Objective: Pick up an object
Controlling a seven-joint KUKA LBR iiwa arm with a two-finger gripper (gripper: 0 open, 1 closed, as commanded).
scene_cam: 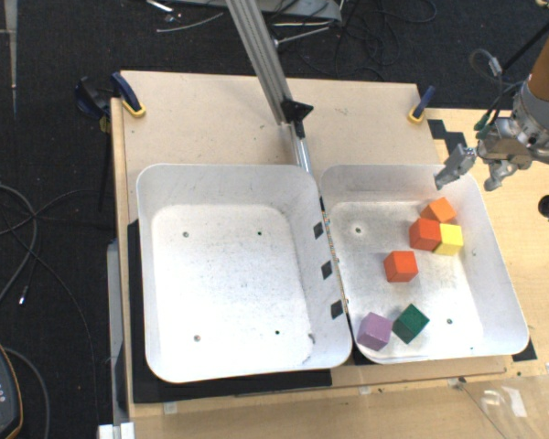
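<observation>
Overhead, two white bins side by side on a tan bench (220,117): left bin (165,190) and right bin (494,273). Above the right bin's far right corner, the gripper (471,174), fingers spread apart, nothing between them, clear of every block. Behind it, the grey arm (540,108) coming in from the right. Inside the right bin, a cluster near the far right side: small orange block (439,210), red-orange block (425,234) just beside it, yellow block (451,238) touching that one. Slightly nearer, alone, another orange block (401,266). Toward the near edge, purple block (375,330) and green block (410,323) close together. Across the bench's far half, a slanted metal pole (261,53).
</observation>
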